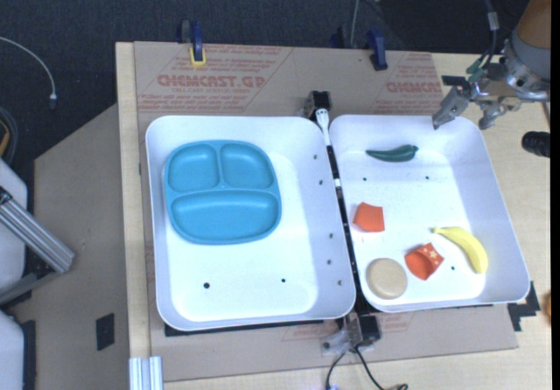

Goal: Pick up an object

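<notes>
Partly cut off, gripper (466,110) hangs spread, holding nothing.

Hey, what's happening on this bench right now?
A robot arm is trying to pick something up. Its gripper hangs open over the far right corner of the right bin, holding nothing. That bin has a green pepper, an orange block, a banana, a red piece and a tan disc. The left bin holds a blue plate.

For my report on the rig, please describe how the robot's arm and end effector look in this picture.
The arm enters at the upper right, with a grey and tan rounded body. Its end effector is a pale metal assembly with small teal parts and two thin grey fingers. A dark cable runs down to it.
</notes>
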Robot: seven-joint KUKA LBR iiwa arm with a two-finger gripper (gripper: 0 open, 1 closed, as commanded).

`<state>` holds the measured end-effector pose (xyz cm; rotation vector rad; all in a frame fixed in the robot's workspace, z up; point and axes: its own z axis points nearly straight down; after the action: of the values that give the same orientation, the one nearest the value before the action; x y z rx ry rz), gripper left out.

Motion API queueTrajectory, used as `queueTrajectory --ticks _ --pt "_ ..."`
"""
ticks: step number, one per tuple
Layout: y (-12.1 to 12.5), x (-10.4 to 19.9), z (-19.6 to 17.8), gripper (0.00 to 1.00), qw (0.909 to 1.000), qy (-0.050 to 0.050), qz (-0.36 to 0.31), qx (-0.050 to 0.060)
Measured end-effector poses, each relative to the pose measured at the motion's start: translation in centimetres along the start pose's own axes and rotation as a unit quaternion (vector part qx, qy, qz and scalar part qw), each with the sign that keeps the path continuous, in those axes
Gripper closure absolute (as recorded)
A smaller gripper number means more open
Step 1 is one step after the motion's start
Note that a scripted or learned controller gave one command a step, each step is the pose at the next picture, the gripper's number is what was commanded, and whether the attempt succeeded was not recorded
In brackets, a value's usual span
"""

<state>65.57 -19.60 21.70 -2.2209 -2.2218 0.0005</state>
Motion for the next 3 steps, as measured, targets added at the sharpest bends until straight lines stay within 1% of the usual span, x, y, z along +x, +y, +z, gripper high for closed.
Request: queueTrajectory --ticks 1,2,3 --pt "-0.9 0.6 5.0 0.0 1.0 0.001 0.0 0.002" --pt "-0.9 -0.3 9.8 0.0 1.0 0.0 0.001 0.003" --pt "-0.9 -0.3 13.4 0.0 1.0 0.001 0.0 0.002"
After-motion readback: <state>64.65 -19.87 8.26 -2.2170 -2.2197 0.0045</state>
